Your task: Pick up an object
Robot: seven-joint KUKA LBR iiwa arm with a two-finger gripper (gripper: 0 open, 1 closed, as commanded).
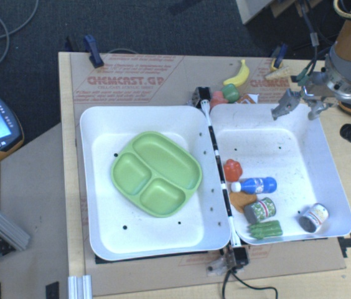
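My gripper (301, 106) hangs over the far edge of the right bin (325, 161), fingers spread apart with nothing between them. Well below it, along the bin's left and front sides, lie a red object (232, 169), a blue and white bottle (257, 185), an orange piece (241, 199), a small green-labelled can (261, 210), a green vegetable (265, 229) and a silver can (313, 217).
The left bin (94, 136) holds a green divided plate (156, 174). Behind the bins on the bench lie a yellow banana (238, 75) and a green and red toy (229, 93). Blue clamps (92, 49) grip the bench's far edge.
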